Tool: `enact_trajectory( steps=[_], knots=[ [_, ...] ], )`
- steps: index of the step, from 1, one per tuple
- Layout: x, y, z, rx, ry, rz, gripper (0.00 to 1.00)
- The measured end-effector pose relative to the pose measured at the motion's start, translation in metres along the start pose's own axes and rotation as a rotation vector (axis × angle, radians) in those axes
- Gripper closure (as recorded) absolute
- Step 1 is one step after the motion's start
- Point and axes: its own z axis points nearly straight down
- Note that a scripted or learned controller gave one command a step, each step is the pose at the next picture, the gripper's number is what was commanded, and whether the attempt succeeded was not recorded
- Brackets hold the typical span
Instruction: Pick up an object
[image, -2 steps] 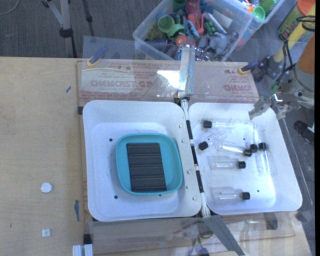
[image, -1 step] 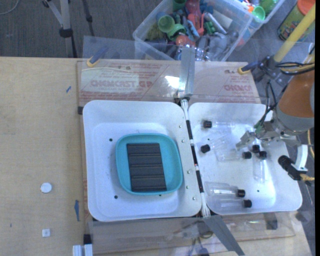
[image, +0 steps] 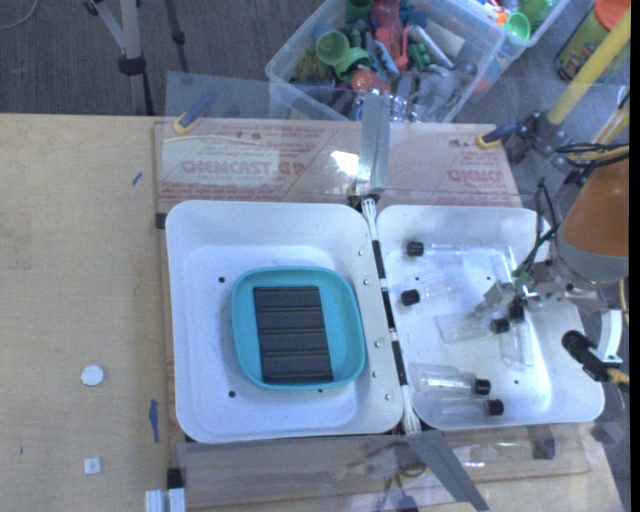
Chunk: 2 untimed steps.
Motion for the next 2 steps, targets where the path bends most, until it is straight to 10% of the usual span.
enact_trajectory(
  steps=[1,2],
  knots=[
    [-0.002,0.0,-0.011,-0.004,-0.002,0.004,1.0],
    [0.067,0.036,-0.085,-0.003,-0.002,0.134,1.0]
  ],
)
